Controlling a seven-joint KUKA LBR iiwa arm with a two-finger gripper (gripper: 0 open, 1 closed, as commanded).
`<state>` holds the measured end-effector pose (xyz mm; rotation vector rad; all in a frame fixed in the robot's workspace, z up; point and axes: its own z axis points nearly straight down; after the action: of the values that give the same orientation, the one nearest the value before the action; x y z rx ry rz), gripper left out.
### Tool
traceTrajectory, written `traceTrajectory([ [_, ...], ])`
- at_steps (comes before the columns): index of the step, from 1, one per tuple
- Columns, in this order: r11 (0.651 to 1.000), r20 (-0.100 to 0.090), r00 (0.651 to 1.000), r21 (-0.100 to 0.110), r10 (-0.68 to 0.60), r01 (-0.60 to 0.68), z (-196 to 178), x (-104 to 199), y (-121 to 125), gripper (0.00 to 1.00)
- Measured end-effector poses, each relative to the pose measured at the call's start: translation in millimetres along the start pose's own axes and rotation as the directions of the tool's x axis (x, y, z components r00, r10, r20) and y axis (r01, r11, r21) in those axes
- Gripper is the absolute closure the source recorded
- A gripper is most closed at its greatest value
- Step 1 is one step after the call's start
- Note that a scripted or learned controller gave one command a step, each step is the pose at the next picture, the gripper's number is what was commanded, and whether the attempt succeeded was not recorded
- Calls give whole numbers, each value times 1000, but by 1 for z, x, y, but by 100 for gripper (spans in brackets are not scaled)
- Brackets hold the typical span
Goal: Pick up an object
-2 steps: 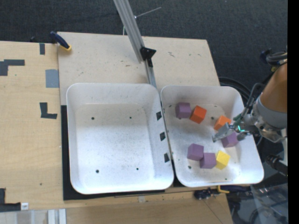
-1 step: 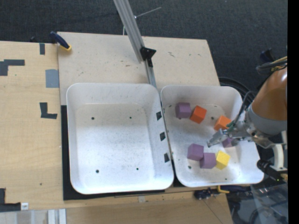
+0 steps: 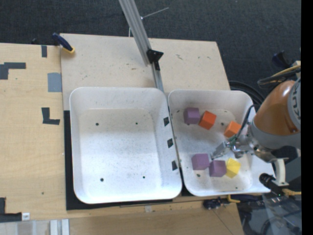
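A bench seen from above at a slant, bearing two shallow white bins side by side; the left bin (image 3: 83,146) has only dark specks on its floor, and the right bin (image 3: 195,98) holds six small blocks. Near its far wall a purple block (image 3: 191,115) sits just beside an orange block (image 3: 208,120); a second orange block (image 3: 232,129) lies further right, close to the arm. Towards the near wall, two purple blocks — one (image 3: 200,161) and another (image 3: 217,168) — sit touching, with a yellow block (image 3: 233,167) against the second. The grey arm with its orange band (image 3: 276,114) reaches in from the right; its gripper (image 3: 227,148) hangs low over the right bin, just above the purple pair and the yellow block; whether its jaws are open or shut cannot be told, and nothing is seen held between them. A metal rail (image 3: 137,26) slants across the bench behind the bins.
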<state>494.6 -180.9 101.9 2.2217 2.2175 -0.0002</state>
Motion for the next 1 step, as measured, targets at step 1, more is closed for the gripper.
traceTrajectory([
  [1, 1000, -3, 1000, 5, -3, 3, -9, 2, -1, 100],
])
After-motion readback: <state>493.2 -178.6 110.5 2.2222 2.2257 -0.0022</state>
